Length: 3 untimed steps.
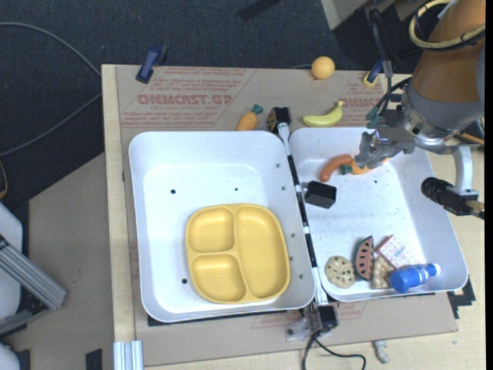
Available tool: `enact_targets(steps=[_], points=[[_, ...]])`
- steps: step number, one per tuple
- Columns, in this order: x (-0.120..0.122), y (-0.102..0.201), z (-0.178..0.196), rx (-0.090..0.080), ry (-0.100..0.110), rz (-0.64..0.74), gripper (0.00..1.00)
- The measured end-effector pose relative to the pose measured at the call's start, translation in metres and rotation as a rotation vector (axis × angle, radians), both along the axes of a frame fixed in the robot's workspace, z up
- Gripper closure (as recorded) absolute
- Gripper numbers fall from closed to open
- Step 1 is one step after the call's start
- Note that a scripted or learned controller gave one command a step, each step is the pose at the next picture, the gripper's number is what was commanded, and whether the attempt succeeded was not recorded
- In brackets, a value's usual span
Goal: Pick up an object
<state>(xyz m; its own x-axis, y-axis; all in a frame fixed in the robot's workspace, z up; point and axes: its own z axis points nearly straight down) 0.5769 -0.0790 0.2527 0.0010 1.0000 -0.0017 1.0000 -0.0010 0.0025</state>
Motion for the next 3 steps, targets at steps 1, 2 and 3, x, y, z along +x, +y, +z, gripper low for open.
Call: enact_targets(steps=[1, 2, 3], points=[[0.041, 0.010, -0.064, 0.002, 0.005, 0.002, 1.00], [0.027, -0.026, -0.096, 0.001, 0.005, 0.000, 1.00], [-0.004, -0.006, -0.068, 0.003, 0.004, 0.002, 1.00]])
